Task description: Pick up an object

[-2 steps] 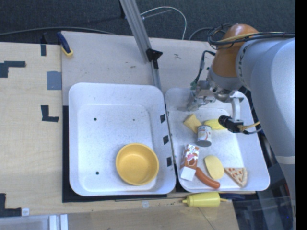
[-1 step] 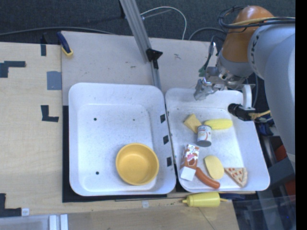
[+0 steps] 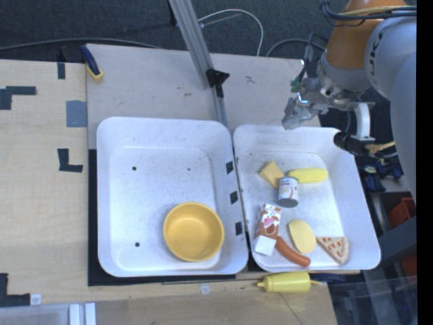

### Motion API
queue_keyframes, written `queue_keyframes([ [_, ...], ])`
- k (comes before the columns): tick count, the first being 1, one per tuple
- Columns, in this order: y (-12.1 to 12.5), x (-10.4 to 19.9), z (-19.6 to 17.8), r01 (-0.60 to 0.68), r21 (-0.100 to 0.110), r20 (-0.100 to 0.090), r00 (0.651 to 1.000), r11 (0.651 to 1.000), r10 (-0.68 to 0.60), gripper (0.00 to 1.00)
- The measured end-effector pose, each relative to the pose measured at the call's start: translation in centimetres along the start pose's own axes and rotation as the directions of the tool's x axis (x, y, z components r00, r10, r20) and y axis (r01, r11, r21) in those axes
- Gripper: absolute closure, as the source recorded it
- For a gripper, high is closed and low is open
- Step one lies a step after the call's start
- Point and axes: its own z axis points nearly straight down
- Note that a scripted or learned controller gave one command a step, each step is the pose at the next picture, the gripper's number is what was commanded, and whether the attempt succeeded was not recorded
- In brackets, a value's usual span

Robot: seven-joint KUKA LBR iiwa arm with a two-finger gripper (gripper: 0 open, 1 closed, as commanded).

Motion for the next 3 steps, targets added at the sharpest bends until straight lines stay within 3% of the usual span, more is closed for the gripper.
queue_keyframes([
  [1, 0.1, 0.0, -5.4, 0.000, -0.001, 0.000, 1.000, 1.000, 0.000, 1.00],
  [3, 0.3, 10.7, -4.0, 0.005, 0.006, -0.001, 1.000, 1.000, -0.005, 1.00],
])
